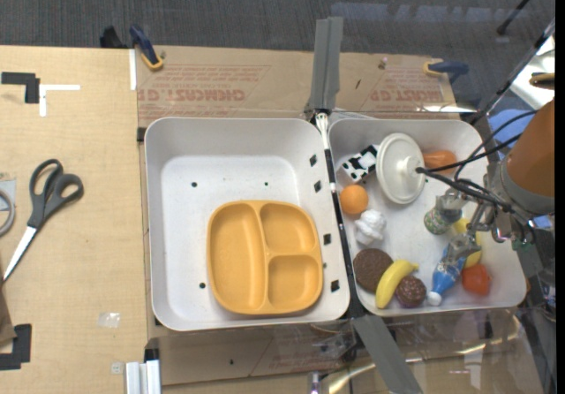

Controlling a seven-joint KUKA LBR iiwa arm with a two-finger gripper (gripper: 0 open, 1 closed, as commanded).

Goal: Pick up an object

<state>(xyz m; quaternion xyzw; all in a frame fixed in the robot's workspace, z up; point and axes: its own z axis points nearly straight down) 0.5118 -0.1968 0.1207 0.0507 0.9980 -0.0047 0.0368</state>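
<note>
The gripper point(456, 229) hangs low over the right bin point(371, 129) toward its four o'clock corner, and whether it is open or closed cannot be told. Below it at six o'clock lies a blue bottle point(444, 280), with a red ball point(477, 279) beside it and a banana point(394, 282) at eight o'clock. The left bin point(177, 207) holds a yellow divided plate point(264, 256).

Right bin point(494, 299) contents: banana point(394, 283) lying beside brown disc point(372, 267); orange ball point(354, 199); white lid point(399, 168) tilted; red ball point(476, 279); blue bottle point(445, 278).
</note>
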